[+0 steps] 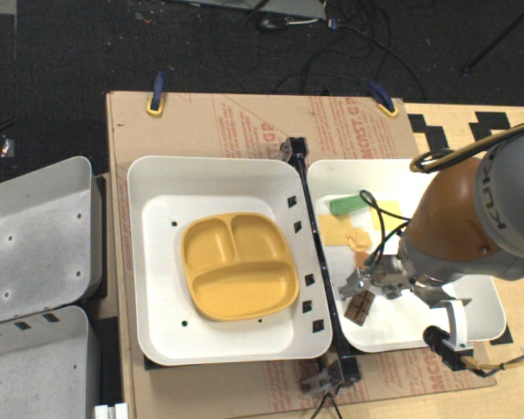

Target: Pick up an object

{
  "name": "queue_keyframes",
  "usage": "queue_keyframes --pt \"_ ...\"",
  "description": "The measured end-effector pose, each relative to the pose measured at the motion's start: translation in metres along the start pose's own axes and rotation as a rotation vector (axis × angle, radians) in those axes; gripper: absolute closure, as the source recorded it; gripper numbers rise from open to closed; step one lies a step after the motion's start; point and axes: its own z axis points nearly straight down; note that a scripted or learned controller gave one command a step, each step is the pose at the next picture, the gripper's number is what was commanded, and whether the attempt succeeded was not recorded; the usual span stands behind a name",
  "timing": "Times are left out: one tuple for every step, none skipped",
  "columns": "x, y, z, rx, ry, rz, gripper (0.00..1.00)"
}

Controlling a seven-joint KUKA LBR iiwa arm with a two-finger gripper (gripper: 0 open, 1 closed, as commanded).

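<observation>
Gripper [360, 293]: low in right bin [485, 317], fingers' spread cannot be told. Brown block [360, 307] just beneath them. Step: grasp attempt; next, closing and lifting.

The cardboard-topped bench [244, 120] carries two white bins: the left bin [148, 260] at nine o'clock, the right bin [485, 317] at three o'clock.

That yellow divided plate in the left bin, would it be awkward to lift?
Probably. The yellow divided plate looks like stiff moulded plastic, so it likely keeps its shape and feels light. It lies flat in the left bin, wide and low, so two fingers may slip off its smooth rim. It seems unlikely to roll.
</observation>
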Motion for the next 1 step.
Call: queue_keyframes --pt "-0.0002 0.0015 -0.0129 -0.005 0.0 0.002 1.0"
